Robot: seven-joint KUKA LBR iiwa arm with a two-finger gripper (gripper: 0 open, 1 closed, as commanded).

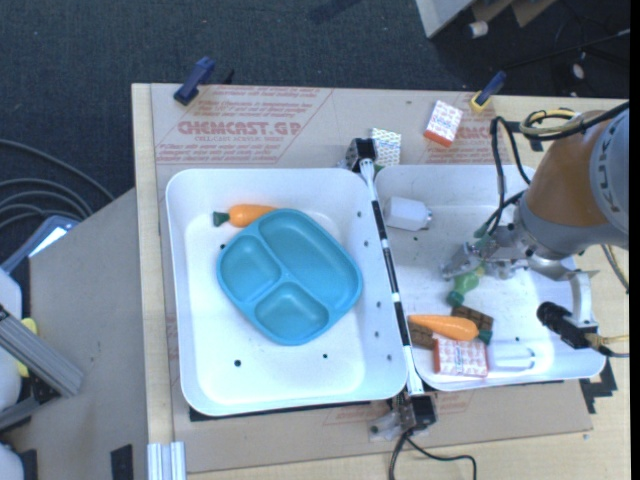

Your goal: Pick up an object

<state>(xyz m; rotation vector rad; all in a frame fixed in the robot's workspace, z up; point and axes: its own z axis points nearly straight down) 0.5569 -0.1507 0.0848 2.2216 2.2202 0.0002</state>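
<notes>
Your arm is reaching in from the right over the right bin (430, 190). Its hand (478, 258) is hovering low; you cannot tell its grip state. A green object (462, 286) is lying just below-left of it, nearly touching. A carrot (443, 325), long axis left-right, is lying further down.

Divided plate (288, 273) and carrot (243, 214) in left bin (200, 368); second carrot (443, 325) in right bin (560, 363).
</notes>
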